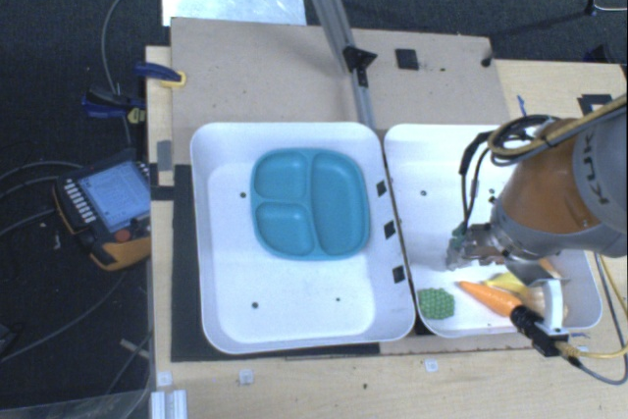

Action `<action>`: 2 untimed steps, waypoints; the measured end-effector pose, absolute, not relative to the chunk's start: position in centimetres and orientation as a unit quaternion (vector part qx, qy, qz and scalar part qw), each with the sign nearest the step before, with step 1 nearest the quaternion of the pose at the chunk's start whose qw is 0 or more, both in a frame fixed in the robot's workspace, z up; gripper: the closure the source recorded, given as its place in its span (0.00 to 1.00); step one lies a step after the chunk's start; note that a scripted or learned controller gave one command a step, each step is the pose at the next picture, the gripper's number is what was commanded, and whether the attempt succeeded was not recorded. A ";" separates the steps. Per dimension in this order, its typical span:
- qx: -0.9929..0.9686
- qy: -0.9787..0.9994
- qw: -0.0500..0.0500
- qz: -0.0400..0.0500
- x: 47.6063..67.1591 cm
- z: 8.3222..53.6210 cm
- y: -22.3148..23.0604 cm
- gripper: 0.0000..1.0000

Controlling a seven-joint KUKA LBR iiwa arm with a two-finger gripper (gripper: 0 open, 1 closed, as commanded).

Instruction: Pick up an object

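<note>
**Arm low over the right bin, food toys just beyond it**

Down in the right bin (422,162), toward its near side, the end effector (469,248) hangs close above the white floor, a small grey block at the tip of the orange-banded arm (549,196). From where I stand I cannot tell whether it is released or clenched; the wrist bulks over it and nothing readable shows beneath it. I see no object caught in it.

The candidates lie on its near side. A green, knobbly piece (437,302), something like a toy broccoli, sits near and slightly left of the end effector, close to the bin's near rim. An orange carrot (488,295) lies just beside the green piece, to its right, its long axis running left to right and slanting a little toward the near-right corner. A yellow piece (508,283) peeks out behind the carrot, partly under the arm, so its shape is hard to make out.

My guess is that the coming move turns on a short shift toward the near edge: the green piece is the more exposed target, while the carrot would want a grip across its narrow width.

Farther left, the other bin (221,309) holds a blue divided plate (311,203), well apart from all this. Both bins rest on the desk (275,64).
</note>
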State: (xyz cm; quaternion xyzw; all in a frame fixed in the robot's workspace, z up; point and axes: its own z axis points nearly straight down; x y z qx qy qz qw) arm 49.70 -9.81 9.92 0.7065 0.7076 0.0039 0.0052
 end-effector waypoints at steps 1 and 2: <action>0.705 0.709 0.002 0.002 49.8 14.2 -9.6 1.00; 0.705 0.709 0.003 0.002 50.7 18.9 -9.9 1.00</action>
